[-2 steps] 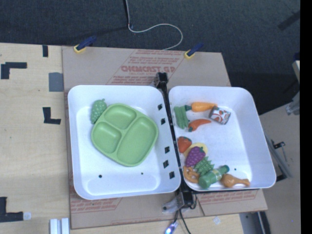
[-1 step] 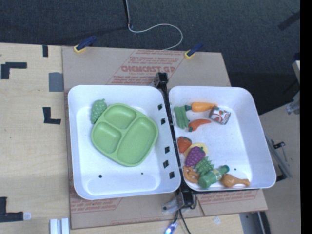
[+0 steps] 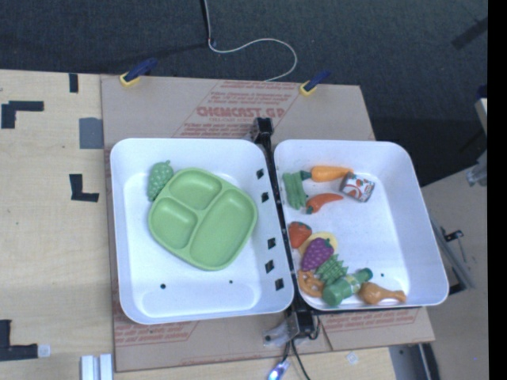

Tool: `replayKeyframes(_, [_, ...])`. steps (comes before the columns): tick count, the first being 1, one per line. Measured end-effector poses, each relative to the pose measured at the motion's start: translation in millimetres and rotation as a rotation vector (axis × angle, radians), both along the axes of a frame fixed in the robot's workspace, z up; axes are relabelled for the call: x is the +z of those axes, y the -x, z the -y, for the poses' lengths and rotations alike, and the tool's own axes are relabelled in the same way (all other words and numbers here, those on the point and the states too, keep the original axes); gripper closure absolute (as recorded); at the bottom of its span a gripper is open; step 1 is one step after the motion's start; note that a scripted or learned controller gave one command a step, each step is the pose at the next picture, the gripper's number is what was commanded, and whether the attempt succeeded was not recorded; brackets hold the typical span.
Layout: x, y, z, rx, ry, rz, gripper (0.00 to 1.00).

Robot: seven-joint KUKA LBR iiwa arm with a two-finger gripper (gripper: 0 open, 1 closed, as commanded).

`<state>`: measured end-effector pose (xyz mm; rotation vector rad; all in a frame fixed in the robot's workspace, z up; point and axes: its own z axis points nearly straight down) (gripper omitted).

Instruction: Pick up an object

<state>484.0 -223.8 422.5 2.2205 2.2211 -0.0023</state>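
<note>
Here we go, two shallow white bins side by side on the cardboard-covered bench, and nothing lifted yet by the look of it. How the pincer stands, apart or together, I cannot tell. The left white bin (image 3: pixel 198 295) carries a light green plastic compartment plate (image 3: pixel 202 222) near its middle, with a small green knobbly toy bunch (image 3: pixel 160 178) touching the plate's far left edge. The pickings are in the right white bin (image 3: pixel 392 232), crowded along its left wall and near edge. There's an orange toy carrot (image 3: pixel 329 172) by the far edge, a small red-and-white can (image 3: pixel 357 187) lying on its side just beside it, and an orange-red toy chilli (image 3: pixel 323 202) just below. Toward the near left corner there's a tight heap: a purple toy grape bunch (image 3: pixel 316 252), a dark green leafy toy (image 3: pixel 333 269), and a tan gourd-shaped toy (image 3: pixel 380 294) at the near edge. My pick would be the can: bare bin floor lies to its right and below it, so I'd come straight down over it, span its short width rather than its length, and stay off the carrot tip. The heap looks risky, since the pieces touch and a grab could nudge several or slip off.
</note>
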Motion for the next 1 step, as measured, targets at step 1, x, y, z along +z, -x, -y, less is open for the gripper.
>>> replayKeyframes(1, [-6.6,-0.1,-0.1,0.001,0.000,-0.001,1.00])
